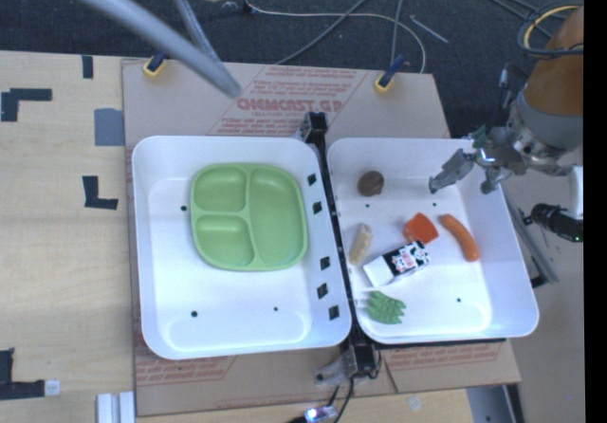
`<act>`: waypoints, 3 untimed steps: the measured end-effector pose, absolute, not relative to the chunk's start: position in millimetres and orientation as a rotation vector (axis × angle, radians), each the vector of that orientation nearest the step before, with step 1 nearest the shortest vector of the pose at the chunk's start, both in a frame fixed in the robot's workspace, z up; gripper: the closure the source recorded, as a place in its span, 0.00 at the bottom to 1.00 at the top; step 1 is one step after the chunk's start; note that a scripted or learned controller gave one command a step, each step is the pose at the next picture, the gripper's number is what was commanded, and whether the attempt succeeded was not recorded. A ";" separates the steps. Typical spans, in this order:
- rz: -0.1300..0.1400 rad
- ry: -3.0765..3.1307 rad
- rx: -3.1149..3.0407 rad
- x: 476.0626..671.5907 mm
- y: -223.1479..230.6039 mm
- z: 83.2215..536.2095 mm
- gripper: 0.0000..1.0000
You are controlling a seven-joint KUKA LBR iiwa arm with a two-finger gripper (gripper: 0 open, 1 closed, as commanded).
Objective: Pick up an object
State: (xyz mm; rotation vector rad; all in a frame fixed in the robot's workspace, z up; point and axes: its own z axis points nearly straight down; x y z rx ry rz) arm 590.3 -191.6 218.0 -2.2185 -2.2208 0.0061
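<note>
Pale wooden bench (57,250) below, dark floor beyond its far edge, cardboard sheet (285,94) under two white bins set side by side. Left bin (161,307) first: green divided plate (249,217) lying flat near its far right corner, three compartments up. Over the black joint into the right bin (503,307). Tan, bread-like piece (360,243) close to that bin's left wall. Brown round lump (370,183) farther back, near the far edge. Green leafy toy (386,307) by the near left corner. White carton with black patches (398,263) lying tilted in the middle, just beside the tan piece. Orange-red block (421,228) touching or nearly touching the carton's far corner, cannot tell which. Orange sausage shape (459,235) slanted just to the right, apart from the block. Gripper (463,173) over the far right part of the right bin, two fingers spread apart, nothing between them, clear of every object. Grey arm (550,127) with orange band (558,70) behind it, past the bin's right edge.
</note>
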 end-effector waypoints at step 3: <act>0.002 -2.224 -2.217 582.2 -188.3 123.0 1.00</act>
